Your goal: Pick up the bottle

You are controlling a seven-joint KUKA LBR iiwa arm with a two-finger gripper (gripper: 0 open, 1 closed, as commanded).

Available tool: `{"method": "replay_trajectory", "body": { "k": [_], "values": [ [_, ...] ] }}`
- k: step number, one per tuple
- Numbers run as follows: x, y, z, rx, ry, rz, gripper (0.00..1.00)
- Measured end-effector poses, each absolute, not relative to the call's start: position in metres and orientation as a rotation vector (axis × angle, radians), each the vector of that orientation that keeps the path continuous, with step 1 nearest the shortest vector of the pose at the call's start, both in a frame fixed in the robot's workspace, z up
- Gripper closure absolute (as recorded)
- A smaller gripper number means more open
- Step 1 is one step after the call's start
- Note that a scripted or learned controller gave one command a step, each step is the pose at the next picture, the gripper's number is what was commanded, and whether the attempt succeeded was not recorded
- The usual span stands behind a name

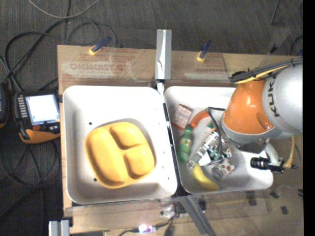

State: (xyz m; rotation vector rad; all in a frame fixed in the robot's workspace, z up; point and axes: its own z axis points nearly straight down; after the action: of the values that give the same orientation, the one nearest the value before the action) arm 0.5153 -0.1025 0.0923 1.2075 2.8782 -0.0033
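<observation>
Seen from above, two shallow white bins sit side by side on a brown cardboard-covered surface (123, 65). The left white bin (74, 102) holds a yellow plastic plate with three compartments (120, 154). The right white bin (173, 95) is crowded. A small green plastic bottle (185, 144) lies against its left wall, cap pointing up-screen, just below a small pink-and-white carton (181, 114). A yellow banana (204, 177) lies near the front, beside a spotted white cup (224, 169).

The grey arm with an orange band (248, 112) reaches in from the right. Its metal end effector (209, 146) hangs low just right of the bottle, apparently holding nothing; whether it is spread wide or narrow cannot be told.

Risks, as judgement: the bottle hugs the bin wall, so one finger may strike the wall or the rim. The rounded plastic could also roll or squirt away under an off-centre squeeze. The close clutter might be nudged or grabbed instead.
</observation>
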Motion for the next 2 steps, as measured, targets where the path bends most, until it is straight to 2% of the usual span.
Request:
{"method": "replay_trajectory", "body": {
  "k": [1,2],
  "values": [
    [0.5168,-0.0988,0.102,1.206,2.881,0.008,1.0],
    [0.5167,-0.099,0.1019,1.206,2.881,0.007,0.0]
  ]
}}
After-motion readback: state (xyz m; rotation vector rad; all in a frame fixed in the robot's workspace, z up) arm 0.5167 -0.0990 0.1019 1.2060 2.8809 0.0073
